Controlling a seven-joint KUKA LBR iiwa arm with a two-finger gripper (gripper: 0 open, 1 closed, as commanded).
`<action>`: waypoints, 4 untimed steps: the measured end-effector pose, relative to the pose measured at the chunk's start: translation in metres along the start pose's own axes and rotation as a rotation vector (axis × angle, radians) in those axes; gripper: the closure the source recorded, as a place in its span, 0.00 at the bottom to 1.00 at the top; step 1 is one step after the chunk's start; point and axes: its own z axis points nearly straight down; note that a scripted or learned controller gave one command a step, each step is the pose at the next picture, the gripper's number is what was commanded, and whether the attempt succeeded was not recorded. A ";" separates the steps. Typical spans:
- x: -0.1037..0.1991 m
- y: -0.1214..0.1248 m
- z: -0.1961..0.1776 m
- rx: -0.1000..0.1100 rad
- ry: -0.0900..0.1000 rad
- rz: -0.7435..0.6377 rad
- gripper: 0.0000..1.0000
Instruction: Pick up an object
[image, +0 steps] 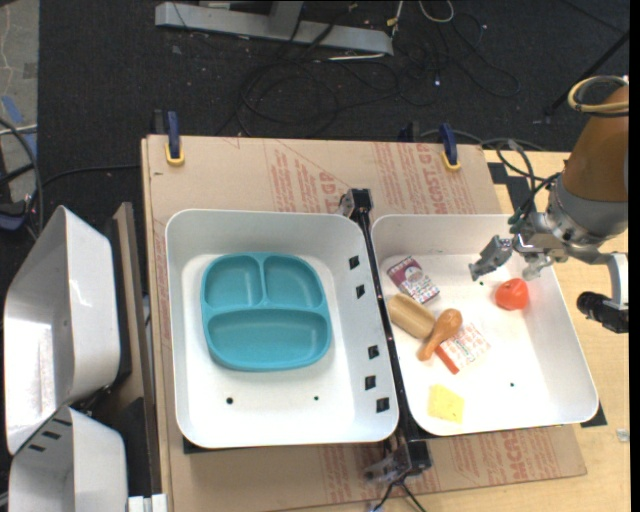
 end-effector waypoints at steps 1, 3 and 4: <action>0.001 0.003 -0.008 -0.013 -0.003 -0.003 0.00; 0.008 0.009 0.087 -0.016 0.003 -0.006 0.00; 0.006 0.008 0.075 -0.016 -0.002 -0.006 1.00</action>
